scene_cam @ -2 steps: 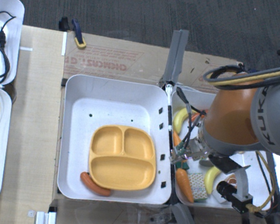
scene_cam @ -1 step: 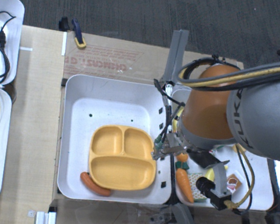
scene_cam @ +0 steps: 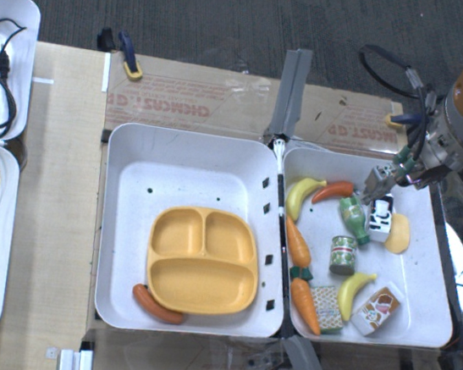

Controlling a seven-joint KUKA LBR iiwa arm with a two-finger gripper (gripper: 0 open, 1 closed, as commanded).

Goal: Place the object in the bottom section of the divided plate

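Reaching into the right bin for a pick; nothing has gone to the plate yet.

The gripper [scene_cam: 378, 188] hangs low over the upper middle of the right bin [scene_cam: 445, 278], just above a green bottle [scene_cam: 352, 217] and a small black-and-white block [scene_cam: 380, 216], with an orange chili pepper [scene_cam: 334, 191] and a yellow banana [scene_cam: 300, 195] to their left. Whether its fingers are spread or pressed together cannot be told from this slant, and nothing shows between them. Which object it means to take is unclear; the bottle and the block lie nearest. The yellow divided plate [scene_cam: 203, 260] sits in the left bin [scene_cam: 126, 208], its wide bottom section [scene_cam: 200, 285] bare, a sausage [scene_cam: 157, 305] touching its lower-left rim. By my reading this is the grasp step: next it needs a clean grip on one item among tight neighbours, then a lift and a carry leftward over the bin walls to that wide section.
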